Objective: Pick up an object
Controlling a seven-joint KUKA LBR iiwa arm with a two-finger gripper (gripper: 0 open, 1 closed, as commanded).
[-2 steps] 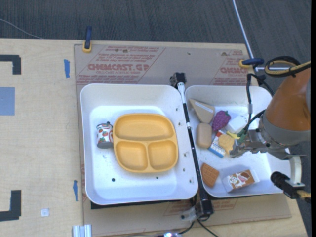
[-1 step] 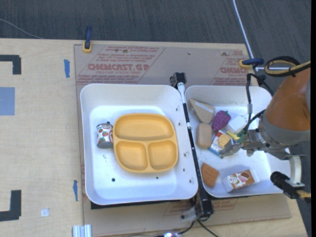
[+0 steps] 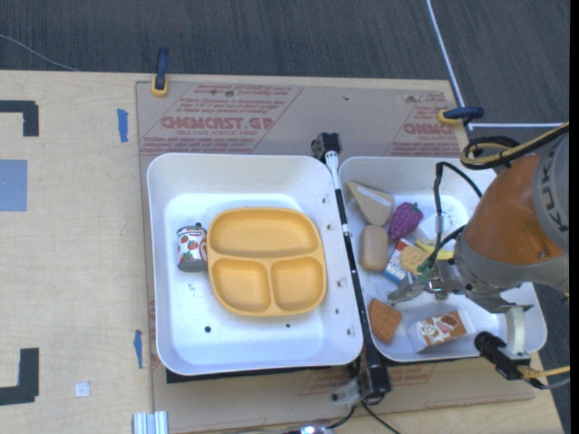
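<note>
Arm (image 3: 516, 224) reaches in from the right of the frame, orange band over the right bin (image 3: 529, 333). The hand (image 3: 414, 287) is low in the middle of that bin, metal tips pointing left toward the pile. I can't tell whether it is spread or pinching; the tips blur into the clutter, and I see nothing clearly between them.

Right bin holds the likely targets, bunched against its left wall: a tan wedge (image 3: 371, 202) at upper left, purple grapes (image 3: 405, 219) beside it, a beige oval piece (image 3: 373, 248) below, a small blue and yellow packet (image 3: 404, 260) just beside the hand, a waffle-patterned cracker (image 3: 384, 320) at lower left, and a small carton (image 3: 440, 329) lying flat at the bottom, apart from the rest.

Left bin (image 3: 172, 333), centre frame, holds a yellow divided plate (image 3: 266, 260) with a small can (image 3: 191, 247) touching its left rim.

Judgement: the hand sits low because it is going for something in the pile, probably the packet or the item next to it. Crowding is the risk; neighbours may get nudged. The carton looks like the easier pick.
</note>
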